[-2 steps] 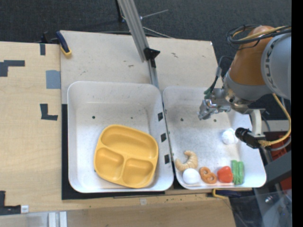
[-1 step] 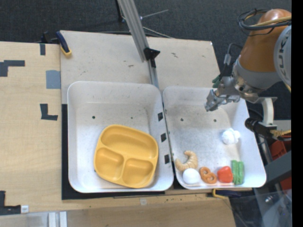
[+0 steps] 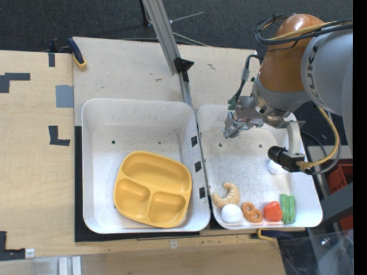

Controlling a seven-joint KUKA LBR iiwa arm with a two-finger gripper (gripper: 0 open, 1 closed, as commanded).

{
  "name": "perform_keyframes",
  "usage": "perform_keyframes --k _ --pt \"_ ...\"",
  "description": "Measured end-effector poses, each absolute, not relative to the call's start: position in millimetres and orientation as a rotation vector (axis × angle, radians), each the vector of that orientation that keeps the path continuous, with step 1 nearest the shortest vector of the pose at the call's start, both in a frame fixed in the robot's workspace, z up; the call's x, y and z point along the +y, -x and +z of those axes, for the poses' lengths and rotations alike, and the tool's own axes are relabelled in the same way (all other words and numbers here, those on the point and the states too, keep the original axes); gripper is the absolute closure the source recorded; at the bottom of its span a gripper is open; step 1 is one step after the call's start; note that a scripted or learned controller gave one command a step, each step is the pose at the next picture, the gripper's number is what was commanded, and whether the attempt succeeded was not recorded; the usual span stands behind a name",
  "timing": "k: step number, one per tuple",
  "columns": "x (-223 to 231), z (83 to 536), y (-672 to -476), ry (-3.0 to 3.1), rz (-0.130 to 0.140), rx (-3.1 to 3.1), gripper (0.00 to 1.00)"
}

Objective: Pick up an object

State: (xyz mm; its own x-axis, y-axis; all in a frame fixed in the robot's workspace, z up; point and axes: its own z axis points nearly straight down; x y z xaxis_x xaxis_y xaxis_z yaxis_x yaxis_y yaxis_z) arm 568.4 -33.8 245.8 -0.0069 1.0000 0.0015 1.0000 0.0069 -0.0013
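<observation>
A tan croissant, white egg, brown pretzel, red piece and green piece line the right bin's near edge.

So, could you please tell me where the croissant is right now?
The croissant lies in the right bin, near its front left corner, just above the white egg and left of the pretzel.

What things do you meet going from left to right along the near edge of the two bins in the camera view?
Yellow divided tray → croissant → white egg → pretzel → red tomato-like piece → green vegetable piece.
</observation>
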Motion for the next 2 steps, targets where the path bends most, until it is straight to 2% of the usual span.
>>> perform_keyframes --k 2 --pt "60.4 236.3 -550.5 2.212 0.003 -2.226 1.00"
